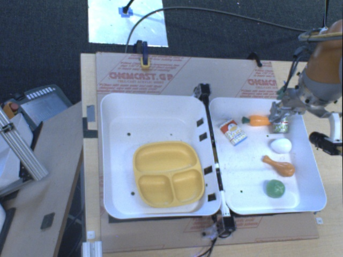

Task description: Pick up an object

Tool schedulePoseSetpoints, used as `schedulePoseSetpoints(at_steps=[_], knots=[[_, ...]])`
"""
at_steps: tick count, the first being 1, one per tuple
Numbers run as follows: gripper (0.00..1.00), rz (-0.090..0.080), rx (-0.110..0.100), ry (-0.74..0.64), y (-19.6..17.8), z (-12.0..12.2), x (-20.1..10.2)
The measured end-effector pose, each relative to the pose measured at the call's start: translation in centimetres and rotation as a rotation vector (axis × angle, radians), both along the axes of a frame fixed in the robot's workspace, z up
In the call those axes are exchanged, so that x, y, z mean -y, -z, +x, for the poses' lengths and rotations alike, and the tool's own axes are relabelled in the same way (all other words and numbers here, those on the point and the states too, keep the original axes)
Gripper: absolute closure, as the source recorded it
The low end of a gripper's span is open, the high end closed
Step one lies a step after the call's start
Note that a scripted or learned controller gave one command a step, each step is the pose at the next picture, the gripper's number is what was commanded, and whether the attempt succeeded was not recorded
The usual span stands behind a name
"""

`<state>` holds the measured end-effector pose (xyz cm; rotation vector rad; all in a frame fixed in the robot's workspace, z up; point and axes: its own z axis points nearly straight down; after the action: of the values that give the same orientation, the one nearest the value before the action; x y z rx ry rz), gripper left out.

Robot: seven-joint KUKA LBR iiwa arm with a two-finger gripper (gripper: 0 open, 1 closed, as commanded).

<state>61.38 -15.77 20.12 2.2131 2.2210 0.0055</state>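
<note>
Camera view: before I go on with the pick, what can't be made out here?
- Two-finger gripper, camera view: too small and blurred to tell open or shut, or whether it touches the orange carrot-shaped toy.
- Grey arm with orange band: cut off by the right edge.
- Small red-and-white box: print too small to read.

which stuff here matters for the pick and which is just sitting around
For the pick:
gripper
carrot
egg
drumstick
green ball
small carton
right bin

Lying about:
yellow divided tray
left bin
cardboard sheet
</note>
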Motion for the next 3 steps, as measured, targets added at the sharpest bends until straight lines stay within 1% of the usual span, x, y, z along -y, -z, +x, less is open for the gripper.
schedulePoseSetpoints(at_steps=[1, 2, 3], knots=[[1.00, 0.001, -0.002, -0.001, -3.0, 0.1, 0.0], [1.00, 0.004, -0.005, -0.006, -2.1, 0.0, -5.8], [1.00, 0.003, -0.005, -0.006, -2.9, -0.3, -11.1]])
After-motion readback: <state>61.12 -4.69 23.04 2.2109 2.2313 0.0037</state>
